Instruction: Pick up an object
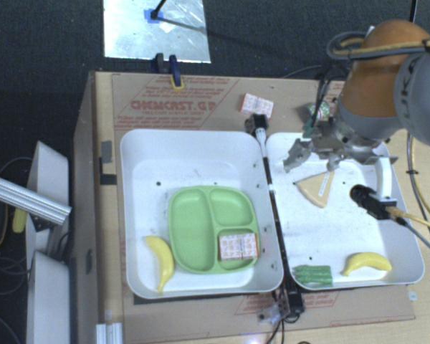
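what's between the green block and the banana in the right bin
Nothing: in the camera view, only bare white bin floor separates the green block from the banana.

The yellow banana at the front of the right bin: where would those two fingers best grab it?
Probably across the middle of the curved yellow banana, coming straight down from above. It lies flat on the floor of the right white bin, thickest mid-length, with bare floor on both long sides. The green block sits apart to its left.
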Action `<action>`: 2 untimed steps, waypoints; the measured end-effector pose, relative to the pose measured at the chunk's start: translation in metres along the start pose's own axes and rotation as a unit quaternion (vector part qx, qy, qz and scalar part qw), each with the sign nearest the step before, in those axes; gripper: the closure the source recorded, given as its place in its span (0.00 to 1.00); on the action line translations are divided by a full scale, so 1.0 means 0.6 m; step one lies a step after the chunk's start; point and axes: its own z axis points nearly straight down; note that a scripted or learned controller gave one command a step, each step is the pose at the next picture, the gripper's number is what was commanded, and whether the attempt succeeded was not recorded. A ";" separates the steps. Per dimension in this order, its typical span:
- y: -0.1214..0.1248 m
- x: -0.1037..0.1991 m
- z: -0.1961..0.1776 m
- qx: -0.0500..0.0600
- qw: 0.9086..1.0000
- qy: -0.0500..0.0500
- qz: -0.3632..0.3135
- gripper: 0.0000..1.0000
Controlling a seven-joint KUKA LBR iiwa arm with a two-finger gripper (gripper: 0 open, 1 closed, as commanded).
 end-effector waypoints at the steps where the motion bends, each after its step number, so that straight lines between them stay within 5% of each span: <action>1: 0.032 -0.093 0.105 0.001 1.000 0.000 0.001 0.00; 2: 0.044 -0.163 0.264 0.001 1.000 0.000 0.002 0.00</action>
